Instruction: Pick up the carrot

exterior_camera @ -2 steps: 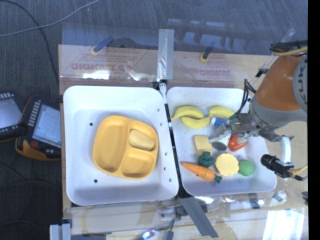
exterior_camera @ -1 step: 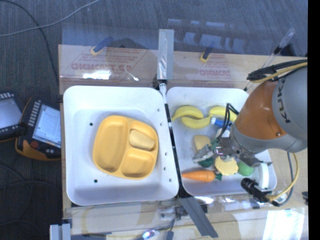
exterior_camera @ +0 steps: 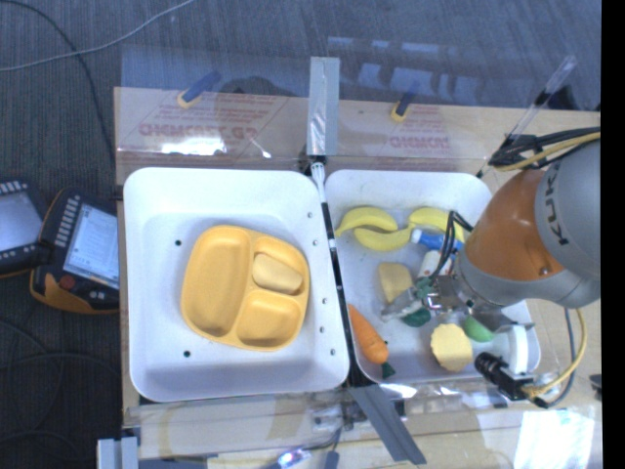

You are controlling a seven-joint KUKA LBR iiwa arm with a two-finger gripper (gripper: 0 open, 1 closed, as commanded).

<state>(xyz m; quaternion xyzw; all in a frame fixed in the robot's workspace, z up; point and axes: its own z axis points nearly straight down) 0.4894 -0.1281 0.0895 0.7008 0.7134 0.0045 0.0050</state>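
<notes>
Cardboard-topped bench over dark grey carpet carries two white bins. Left bin holds a yellow sectioned plastic plate. Right bin holds the orange toy carrot against its left wall near the front corner, yellow bananas toward the back, and a yellow block near the front edge. Gripper hovers mid-bin; finger state cannot be told.

Yellow divided plate in left bin; bananas in right bin.

Grey arm, orange band, black-yellow cables.
</notes>
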